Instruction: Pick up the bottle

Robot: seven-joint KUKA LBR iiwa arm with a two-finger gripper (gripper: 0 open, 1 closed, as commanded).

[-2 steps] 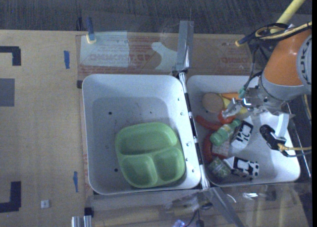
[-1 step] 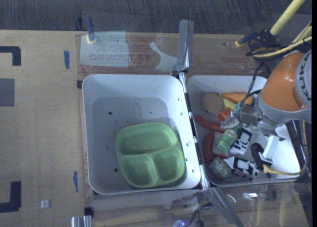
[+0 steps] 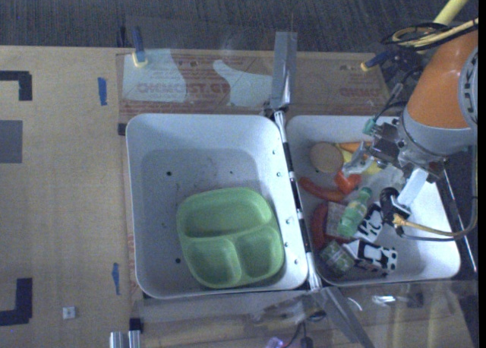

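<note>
Camera view: fixed above the bench at a slant, taking in two white bins side by side.
Arm: grey with an orange band (image 3: 449, 73), reaching in from the right over the right bin (image 3: 446, 264).
Gripper: the gripper (image 3: 363, 158) sits over the upper middle of the right bin, just beside a round tan item (image 3: 326, 157) and above a small orange item (image 3: 348, 181).
Gripper state: cannot be told; the wrist hides the working end.
Bottle: the bottle (image 3: 354, 213) is clear green with a green cap. It lies tilted in the middle of the right bin, cap end toward the gripper. It is near the gripper and not held.
Neighbours: a red pepper-shaped item (image 3: 313, 186) lies to the bottle's left. A black-and-white patterned item (image 3: 377, 254) lies touching or just beside its lower end. A crumpled greenish item (image 3: 334, 257) is near the bin's lower edge.
Left bin: the left bin (image 3: 148, 179) holds a green divided plate (image 3: 228, 236), which has no part in the task.
Step in hand: judged as approach, with the grasp not yet made.
Risk, wrong item: the gripper stands nearer the orange and tan items than the bottle, so a straight descent would probably close on those.
Risk, slip: the bottle is round, smooth and tilted, so an off-centre closure could squeeze it out sideways.
Risk, crowding: the neighbours press close, so one could be pinched along with the bottle or could block the descent.
</note>
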